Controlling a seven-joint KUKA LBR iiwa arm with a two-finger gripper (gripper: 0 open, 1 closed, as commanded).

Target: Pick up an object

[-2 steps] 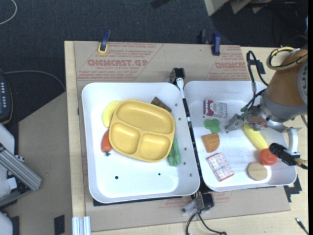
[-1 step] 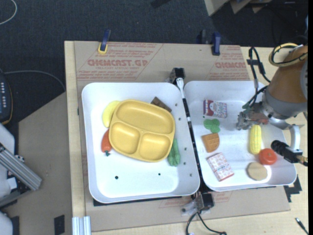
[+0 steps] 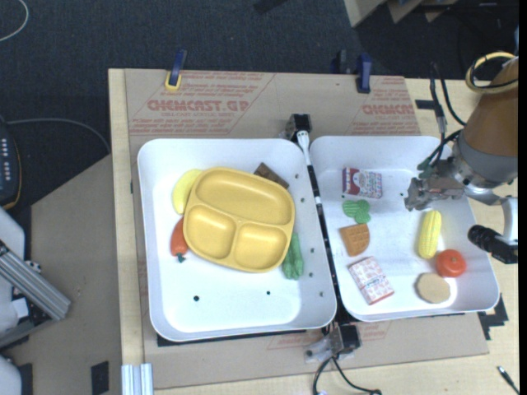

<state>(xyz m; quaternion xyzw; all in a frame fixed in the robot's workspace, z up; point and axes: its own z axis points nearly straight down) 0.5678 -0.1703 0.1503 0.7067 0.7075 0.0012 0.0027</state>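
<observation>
Camera view: gripper [image 3: 426, 194] low over the right bin [image 3: 397, 148], fingers too dark and small to read; cannot tell whether spread or closed. Nothing visibly between them. Corn cob [image 3: 429, 234] lies just below the gripper, the likeliest target. Tomato [image 3: 450, 262] and a tan round piece [image 3: 433, 288] sit further below; small carton [image 3: 362, 183] to its left. Judgement: approach under way, pick not yet done; grasp and lift remain.

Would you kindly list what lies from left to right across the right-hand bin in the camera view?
Green toy vegetable → red-and-white carton → yellow corn cob → red tomato.
</observation>
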